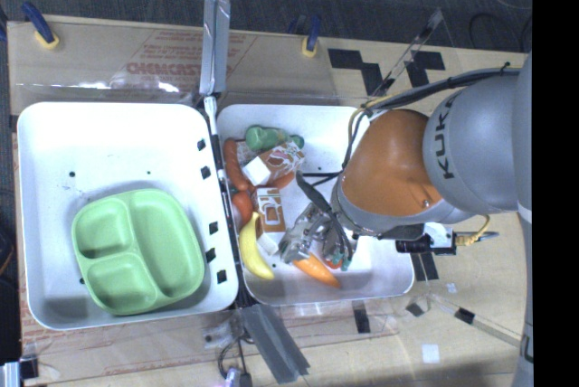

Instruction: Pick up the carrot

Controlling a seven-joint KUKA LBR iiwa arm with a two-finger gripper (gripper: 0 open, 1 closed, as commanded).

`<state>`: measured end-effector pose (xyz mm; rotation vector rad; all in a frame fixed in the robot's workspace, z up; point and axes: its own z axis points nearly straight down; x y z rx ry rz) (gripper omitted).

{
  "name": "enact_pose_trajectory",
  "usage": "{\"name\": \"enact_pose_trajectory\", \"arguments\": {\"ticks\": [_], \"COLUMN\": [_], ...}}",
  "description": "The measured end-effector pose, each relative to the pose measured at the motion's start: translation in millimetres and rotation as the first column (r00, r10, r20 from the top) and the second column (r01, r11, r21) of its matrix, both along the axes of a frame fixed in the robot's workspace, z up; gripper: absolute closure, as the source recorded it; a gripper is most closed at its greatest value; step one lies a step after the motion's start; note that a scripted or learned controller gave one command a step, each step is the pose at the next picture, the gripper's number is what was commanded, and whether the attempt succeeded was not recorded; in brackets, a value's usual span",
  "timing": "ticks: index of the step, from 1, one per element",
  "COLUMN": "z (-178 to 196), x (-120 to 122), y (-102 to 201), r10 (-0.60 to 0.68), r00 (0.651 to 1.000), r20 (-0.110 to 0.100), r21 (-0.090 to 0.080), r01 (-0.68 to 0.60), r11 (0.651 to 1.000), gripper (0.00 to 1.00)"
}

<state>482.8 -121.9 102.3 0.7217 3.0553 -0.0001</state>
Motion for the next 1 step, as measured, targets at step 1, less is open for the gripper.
{"name": "enact_pose_trajectory", "arguments": {"ticks": [1], "z": [110.0], "x": [-5.3], "y": [51.5], "r10": [-0.068], "r00": [0.998], "r20": [-0.001], "r21": [0.000], "r01": [0.068], "r11": [0.998], "gripper": [1.00]}}
